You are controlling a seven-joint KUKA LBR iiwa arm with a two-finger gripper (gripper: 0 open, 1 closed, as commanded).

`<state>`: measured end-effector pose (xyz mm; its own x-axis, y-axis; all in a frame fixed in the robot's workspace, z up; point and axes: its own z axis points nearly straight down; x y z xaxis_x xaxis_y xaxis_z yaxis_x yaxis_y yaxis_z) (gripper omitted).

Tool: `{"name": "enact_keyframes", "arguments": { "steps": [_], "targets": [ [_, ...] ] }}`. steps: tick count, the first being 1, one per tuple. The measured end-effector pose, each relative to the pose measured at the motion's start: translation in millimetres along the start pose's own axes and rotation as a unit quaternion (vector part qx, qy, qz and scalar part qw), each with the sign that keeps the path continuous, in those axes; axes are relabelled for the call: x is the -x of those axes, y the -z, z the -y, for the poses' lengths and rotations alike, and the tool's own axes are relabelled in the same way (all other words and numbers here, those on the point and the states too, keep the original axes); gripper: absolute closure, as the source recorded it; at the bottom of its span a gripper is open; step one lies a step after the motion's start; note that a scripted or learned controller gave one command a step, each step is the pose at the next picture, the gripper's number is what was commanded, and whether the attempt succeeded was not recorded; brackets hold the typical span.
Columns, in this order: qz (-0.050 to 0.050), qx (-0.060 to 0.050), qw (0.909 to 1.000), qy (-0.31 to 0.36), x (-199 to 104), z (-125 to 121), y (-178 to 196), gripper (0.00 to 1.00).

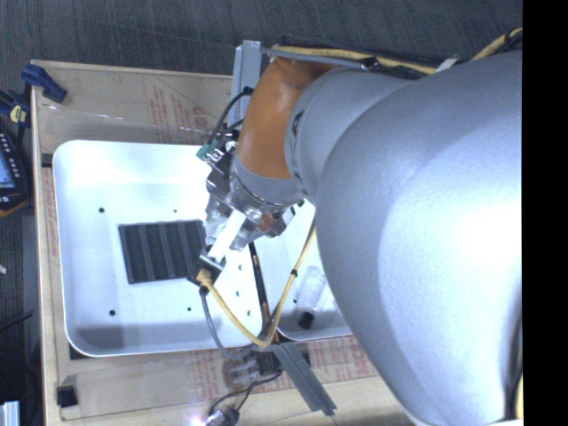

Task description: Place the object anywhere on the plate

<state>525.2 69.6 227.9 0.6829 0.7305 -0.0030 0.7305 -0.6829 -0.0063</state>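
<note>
Looking down on the bench, I find the grey arm blocking most of what I want to see. Its bulk covers nearly all of the right bin, leaving me a narrow strip along that bin's left side. The orange band sits above the wrist, and the gripper hangs over the right part of the left bin, just beside the plate. The wrist hides its working end, so I cannot tell whether it is spread, pressed together or pinching anything.

The plate is a dark, ribbed rectangle lying flat on the left bin's floor, with its right edge close under the gripper. In the visible strip of the right bin lies the object, as best I can judge: a small, pale, see-through piece with a black end, apart from the plate.

Around the bins I see a blue clamp at the bench's far left corner and a metal bracket at the near edge.
</note>
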Motion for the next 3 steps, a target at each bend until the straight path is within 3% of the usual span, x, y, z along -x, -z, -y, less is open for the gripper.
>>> {"name": "enact_keyframes", "arguments": {
  "steps": [1, 2, 3],
  "targets": [
    [0.002, 0.000, 0.9998, -0.017, 9, 60, -112, 1.00],
    [-0.001, 0.001, 0.9780, -0.208, 8, 60, -62, 1.00],
    [-0.002, 0.002, 0.9999, 0.013, -12, 71, 62, 1.00]
  ]
}}
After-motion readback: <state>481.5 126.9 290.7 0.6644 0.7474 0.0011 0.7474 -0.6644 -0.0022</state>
